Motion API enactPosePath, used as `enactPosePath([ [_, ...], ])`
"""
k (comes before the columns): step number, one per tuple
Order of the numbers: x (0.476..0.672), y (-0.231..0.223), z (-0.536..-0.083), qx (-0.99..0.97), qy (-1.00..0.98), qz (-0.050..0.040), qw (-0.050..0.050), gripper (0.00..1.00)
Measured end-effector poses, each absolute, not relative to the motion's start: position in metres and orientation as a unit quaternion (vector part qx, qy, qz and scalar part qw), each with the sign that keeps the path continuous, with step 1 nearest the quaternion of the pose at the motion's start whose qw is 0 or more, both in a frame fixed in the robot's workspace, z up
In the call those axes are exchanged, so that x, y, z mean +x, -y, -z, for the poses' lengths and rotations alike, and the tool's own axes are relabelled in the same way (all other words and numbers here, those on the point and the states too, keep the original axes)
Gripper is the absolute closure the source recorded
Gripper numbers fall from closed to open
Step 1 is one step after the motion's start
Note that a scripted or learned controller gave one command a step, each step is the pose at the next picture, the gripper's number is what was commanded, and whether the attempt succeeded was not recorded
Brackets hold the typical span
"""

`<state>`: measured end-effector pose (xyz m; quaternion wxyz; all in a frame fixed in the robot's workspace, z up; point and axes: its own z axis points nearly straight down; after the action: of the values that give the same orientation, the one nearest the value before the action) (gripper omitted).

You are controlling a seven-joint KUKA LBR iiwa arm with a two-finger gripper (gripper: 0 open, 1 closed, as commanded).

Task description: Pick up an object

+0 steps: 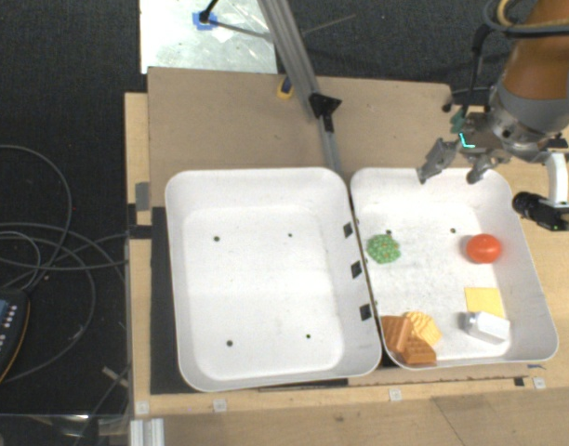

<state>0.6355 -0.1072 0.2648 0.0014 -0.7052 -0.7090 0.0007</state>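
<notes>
Bench [229,119] of brown board carries two white bins side by side. The left bin [257,277] lies toward the bench's left edge; the right bin [452,212] holds the objects. The claw [455,167] hangs released over that bin's far rim, fingers spread, grasping nothing. An orange waffle-like piece [410,337] sits in the near left corner, a yellow block [484,300] and grey-white item [482,326] toward the near right, a red ball [483,248] by the right wall, a green cluster [384,248] by the left wall.
</notes>
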Motion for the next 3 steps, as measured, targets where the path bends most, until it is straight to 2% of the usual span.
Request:
enactPosePath([
  [1, 0.636, 0.107, -0.267, -0.705, 0.709, 0.0006, 0.000, 0.00],
  [3, 0.653, 0.103, -0.160, -0.706, 0.708, -0.0012, 0.001, 0.00],
])
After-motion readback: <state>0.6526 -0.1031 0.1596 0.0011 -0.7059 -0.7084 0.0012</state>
